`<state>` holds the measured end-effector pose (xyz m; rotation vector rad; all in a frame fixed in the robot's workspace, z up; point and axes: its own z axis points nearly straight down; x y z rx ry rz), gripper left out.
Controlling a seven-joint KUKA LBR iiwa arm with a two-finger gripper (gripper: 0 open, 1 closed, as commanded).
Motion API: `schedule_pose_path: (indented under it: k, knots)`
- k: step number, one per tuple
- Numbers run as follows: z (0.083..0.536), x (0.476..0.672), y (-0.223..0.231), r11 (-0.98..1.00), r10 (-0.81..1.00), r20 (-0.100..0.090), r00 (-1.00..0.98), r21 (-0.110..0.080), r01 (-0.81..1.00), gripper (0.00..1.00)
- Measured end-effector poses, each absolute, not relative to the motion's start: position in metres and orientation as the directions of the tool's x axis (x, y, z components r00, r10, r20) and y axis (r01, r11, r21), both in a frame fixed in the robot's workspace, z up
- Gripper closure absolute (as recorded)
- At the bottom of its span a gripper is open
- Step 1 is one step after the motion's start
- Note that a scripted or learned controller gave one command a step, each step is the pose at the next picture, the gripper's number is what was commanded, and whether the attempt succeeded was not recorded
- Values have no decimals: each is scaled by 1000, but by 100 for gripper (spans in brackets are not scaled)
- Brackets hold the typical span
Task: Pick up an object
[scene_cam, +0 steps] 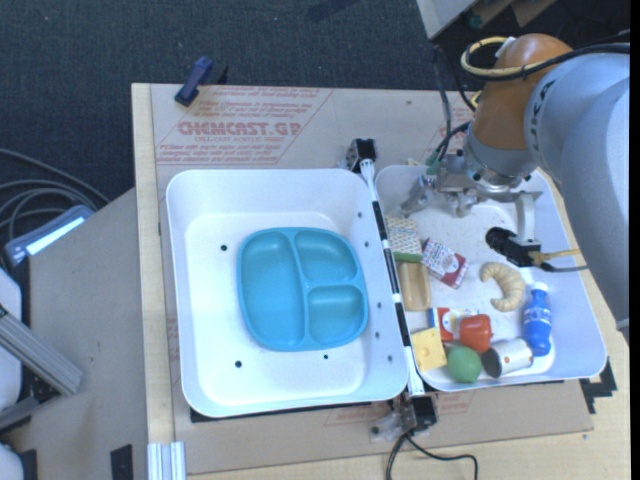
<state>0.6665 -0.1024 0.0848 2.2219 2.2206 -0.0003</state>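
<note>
While gripper [440,196] hangs at right bin's [585,353] far-left corner, can't tell its state.
Nearest pick: red packet [444,262] mid-bin; drop straight, w/ jaws clear of croissant [506,284].

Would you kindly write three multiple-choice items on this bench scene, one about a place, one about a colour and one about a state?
1. Where does the divided plate lie?
A. In the left bin
B. In the right bin
C. On the cardboard outside both bins

2. What colour is the small ball near the right bin's front edge?
A. Blue
B. Green
C. White

3. How does the croissant stand with the gripper?
A. Clamped in it
B. Lifted above the bin
C. Lying on the bin floor, apart from it

Answers: 1 A, the blue plate sits on the left bin's floor. 2 B, the ball is green. 3 C, the croissant rests among the other items, with the gripper nearer the bin's back.
</note>
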Motion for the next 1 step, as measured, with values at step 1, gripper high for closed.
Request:
schedule_pose_path:
  k: [1]
  knots:
    - [85,667,-97,0,1000,0,0,-1,1000,0]
